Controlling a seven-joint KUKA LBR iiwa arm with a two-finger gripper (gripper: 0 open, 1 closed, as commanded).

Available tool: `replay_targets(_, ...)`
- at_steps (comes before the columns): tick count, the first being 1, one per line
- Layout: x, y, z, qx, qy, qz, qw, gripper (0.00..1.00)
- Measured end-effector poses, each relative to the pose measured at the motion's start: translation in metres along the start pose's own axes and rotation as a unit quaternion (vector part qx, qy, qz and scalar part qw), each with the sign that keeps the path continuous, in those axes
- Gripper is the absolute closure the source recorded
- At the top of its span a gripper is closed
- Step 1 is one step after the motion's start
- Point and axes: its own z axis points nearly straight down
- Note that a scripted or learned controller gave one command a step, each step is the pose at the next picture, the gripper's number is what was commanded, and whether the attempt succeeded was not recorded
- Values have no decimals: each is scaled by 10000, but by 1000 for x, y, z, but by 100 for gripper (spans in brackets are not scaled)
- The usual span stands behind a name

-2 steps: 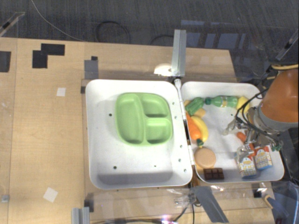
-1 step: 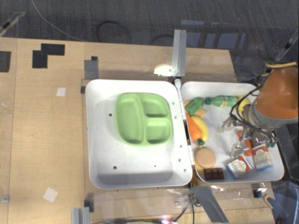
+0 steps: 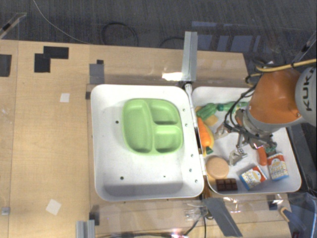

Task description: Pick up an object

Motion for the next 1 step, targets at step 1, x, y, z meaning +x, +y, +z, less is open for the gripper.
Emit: replay_targets(1,23,-93,-24,6,19,617,9981,0)
